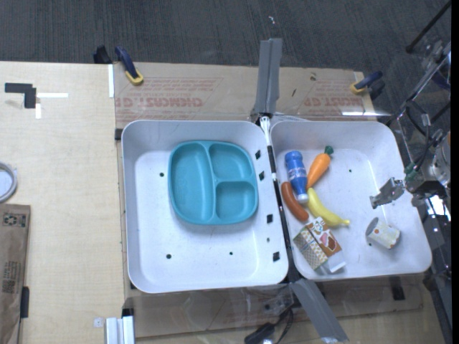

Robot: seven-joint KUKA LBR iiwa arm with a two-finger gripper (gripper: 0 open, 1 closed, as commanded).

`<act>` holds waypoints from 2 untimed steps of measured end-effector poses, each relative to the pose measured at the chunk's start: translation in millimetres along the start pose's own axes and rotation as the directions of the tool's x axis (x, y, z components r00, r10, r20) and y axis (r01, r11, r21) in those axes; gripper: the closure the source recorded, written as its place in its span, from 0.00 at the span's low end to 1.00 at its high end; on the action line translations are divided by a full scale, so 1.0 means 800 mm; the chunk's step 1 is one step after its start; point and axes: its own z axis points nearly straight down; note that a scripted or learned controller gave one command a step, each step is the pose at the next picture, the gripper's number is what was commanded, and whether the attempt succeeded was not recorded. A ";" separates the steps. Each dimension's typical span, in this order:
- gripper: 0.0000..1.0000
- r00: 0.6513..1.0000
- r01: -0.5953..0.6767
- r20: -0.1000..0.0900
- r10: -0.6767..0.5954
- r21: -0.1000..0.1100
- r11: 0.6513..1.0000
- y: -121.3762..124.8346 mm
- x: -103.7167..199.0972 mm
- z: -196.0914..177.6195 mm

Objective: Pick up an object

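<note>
Smooth white plastic with a slight sheen is seen in both bins. A matt teal plastic finish is shown by the divided tray. The banana and carrot look like glossy moulded plastic. Printed card is suggested by the small carton. Pale wood grain is shown by the bench.

Wooden bench bears two white bins, tape roll
</note>
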 end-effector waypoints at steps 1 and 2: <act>0.00 0.999 -0.044 -0.001 0.044 0.001 0.999 -0.012 0.006 0.073; 0.00 1.000 0.016 0.003 -0.016 -0.014 1.000 0.043 0.075 0.134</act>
